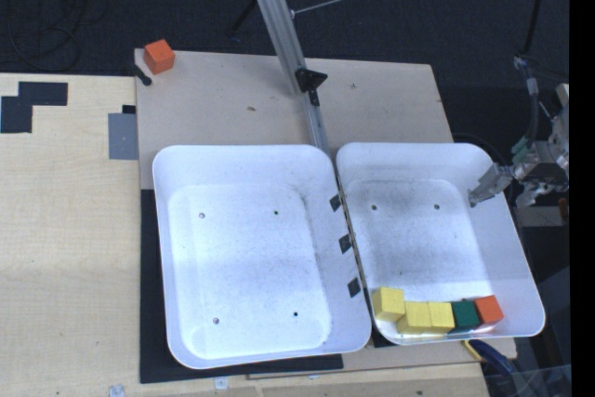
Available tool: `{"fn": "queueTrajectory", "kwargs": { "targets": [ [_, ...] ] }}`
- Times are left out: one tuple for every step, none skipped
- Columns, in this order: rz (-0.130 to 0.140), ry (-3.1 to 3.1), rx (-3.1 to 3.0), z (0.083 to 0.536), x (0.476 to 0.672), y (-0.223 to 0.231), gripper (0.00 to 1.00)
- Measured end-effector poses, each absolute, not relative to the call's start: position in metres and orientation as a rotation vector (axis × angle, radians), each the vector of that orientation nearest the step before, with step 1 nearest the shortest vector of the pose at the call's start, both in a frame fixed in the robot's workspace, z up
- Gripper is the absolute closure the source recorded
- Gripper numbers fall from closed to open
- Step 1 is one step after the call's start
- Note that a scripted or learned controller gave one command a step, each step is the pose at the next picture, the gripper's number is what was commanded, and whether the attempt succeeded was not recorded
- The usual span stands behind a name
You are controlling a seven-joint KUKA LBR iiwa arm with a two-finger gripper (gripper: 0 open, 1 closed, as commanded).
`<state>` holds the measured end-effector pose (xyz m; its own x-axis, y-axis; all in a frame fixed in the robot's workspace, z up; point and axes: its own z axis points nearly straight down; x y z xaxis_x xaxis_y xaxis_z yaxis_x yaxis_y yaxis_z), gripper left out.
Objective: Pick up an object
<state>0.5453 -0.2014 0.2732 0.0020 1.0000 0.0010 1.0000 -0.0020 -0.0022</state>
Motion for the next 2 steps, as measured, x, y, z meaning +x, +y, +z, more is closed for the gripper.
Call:
{"fn": "queueTrajectory", "kwargs": {
  "targets": [
    [0.001,-2.224,-2.218,0.088,0.583,-0.203,0.0],
    [-0.003,-2.226,-2.215,0.092,0.582,-0.134,0.0]
  ]
}}
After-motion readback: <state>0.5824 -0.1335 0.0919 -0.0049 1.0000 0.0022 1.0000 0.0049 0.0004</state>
